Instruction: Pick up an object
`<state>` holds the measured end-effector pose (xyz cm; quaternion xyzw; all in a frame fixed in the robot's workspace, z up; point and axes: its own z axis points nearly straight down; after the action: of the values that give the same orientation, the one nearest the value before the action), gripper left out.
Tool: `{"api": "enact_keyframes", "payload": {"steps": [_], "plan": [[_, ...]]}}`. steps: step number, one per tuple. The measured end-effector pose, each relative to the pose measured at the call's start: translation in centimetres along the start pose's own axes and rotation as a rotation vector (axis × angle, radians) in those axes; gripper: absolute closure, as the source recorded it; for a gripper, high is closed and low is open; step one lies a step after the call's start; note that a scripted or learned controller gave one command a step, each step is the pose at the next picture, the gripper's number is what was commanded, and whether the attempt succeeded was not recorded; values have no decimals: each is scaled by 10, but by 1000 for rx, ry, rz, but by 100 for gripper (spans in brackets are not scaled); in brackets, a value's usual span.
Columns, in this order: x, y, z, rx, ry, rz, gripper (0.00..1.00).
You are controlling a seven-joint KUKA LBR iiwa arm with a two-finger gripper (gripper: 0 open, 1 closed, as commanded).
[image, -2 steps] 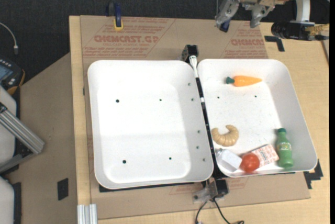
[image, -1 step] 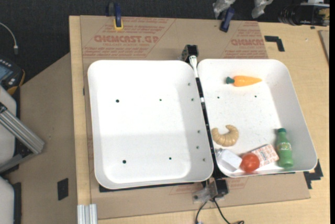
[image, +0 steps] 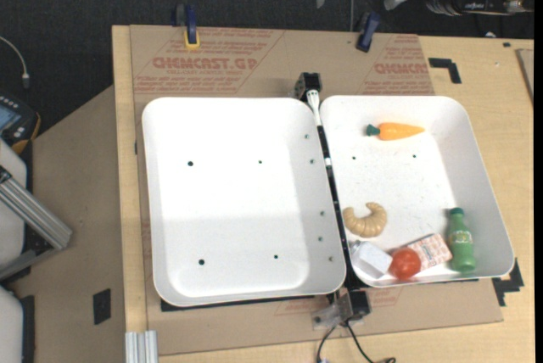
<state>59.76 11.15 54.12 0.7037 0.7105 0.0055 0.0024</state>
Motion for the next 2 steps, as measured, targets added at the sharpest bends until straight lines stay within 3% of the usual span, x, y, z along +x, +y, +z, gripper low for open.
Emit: {"api": "enact_keyframes", "payload": {"steps": [1, 2], "plan": [[30, -78, 4, 14, -2, 3, 0], [69, -120, 4, 14, -3, 2, 0]]}}
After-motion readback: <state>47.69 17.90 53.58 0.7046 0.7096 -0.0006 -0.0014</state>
